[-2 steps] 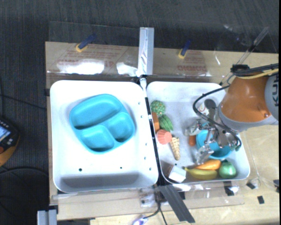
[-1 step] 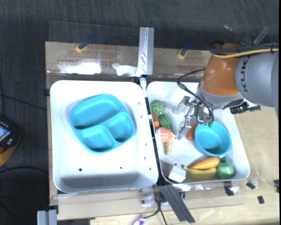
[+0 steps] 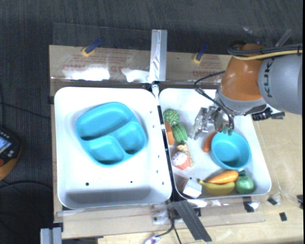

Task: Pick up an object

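Hovering w/ jaws [image 3: 212,123] just left of blue bowl [image 3: 230,150] in right bin [image 3: 259,151]. Can't tell jaw state. Sitting below bowl: banana [image 3: 215,187], green fruit [image 3: 244,184].

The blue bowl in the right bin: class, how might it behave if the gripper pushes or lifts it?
The blue bowl looks like smooth, rigid plastic, so it would probably slide rather than bend. It appears hollow, so likely light. Its thin rim and sloped walls may slip from the gripper, and a push could nudge the toy banana beside it.
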Available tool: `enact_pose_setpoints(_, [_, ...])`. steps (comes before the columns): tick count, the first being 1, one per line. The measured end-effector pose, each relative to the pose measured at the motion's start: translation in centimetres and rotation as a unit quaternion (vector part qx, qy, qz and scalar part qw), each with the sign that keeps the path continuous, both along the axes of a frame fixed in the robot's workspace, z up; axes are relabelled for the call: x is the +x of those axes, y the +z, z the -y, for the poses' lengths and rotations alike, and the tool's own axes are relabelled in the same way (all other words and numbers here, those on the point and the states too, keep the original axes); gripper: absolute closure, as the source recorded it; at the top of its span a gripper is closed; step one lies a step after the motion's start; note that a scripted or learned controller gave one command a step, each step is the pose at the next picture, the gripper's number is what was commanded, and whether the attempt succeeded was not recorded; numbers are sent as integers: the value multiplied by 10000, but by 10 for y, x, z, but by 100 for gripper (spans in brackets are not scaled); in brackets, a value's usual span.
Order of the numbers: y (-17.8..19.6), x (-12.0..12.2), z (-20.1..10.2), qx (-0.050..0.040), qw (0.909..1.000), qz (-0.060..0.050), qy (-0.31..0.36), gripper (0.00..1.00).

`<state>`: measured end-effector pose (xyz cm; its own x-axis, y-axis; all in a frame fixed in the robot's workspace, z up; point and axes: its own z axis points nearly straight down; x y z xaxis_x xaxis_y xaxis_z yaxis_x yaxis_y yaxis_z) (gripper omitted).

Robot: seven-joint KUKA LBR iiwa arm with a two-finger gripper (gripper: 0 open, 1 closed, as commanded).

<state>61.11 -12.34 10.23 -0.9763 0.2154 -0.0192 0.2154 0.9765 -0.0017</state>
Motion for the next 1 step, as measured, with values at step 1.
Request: enact_pose_setpoints(1, [114,-4,-65,34,9989,-65,-463,100])
